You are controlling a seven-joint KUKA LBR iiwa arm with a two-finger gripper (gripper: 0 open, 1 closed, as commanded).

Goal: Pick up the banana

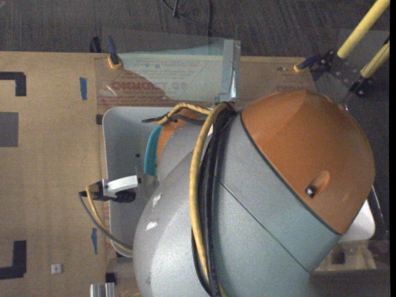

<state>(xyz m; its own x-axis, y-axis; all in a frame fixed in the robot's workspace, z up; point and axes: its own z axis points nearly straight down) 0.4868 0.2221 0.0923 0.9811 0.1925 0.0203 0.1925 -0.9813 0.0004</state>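
Observation:
The arm's grey body and orange band loom close to the camera and cover most of the white bin. At the arm's upper left edge, a yellow curved strip shows inside the bin. I cannot tell whether it is the banana or part of the yellow cable that runs along the arm. A teal object and an orange object peek out beside it, mostly hidden by the arm.
A white fitting with a black tip and thin cables sticks out over the bin's left wall. A clear plastic sheet is clamped behind the bin. Wooden bench lies to the left, and yellow poles stand at top right.

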